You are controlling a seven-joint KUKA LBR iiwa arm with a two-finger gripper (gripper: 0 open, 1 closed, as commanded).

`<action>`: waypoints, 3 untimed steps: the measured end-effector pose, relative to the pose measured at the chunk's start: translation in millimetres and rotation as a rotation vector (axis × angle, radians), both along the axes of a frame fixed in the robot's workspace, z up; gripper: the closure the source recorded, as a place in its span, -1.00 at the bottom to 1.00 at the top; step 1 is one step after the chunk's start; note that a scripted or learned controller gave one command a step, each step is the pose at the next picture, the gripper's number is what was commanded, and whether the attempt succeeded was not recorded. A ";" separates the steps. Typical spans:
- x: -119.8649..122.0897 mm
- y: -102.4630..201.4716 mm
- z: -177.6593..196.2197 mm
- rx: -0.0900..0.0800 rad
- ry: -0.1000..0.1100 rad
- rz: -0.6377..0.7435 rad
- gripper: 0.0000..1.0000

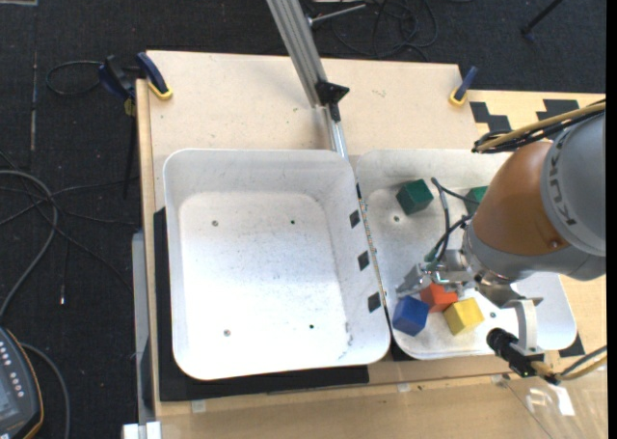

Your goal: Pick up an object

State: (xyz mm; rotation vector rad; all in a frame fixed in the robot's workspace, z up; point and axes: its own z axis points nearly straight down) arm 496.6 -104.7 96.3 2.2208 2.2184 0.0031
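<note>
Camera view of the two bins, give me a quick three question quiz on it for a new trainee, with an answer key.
1. True or false: the blue block lies in the left bin.
2. Which block sits nearest the gripper: A green block, B orange block, C yellow block?
3. Fill in: the yellow block lies to the ____ of the blue block in the picture.

Key: 1 false, it is in the right bin; 2 B; 3 right.

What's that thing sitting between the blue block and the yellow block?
In the camera view, an orange block lies between the blue block and the yellow block, slightly behind them, right under the gripper.
</note>
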 end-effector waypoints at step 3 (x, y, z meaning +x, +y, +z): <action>-7.1 55.2 98.7 0.001 0.004 0.006 -1.00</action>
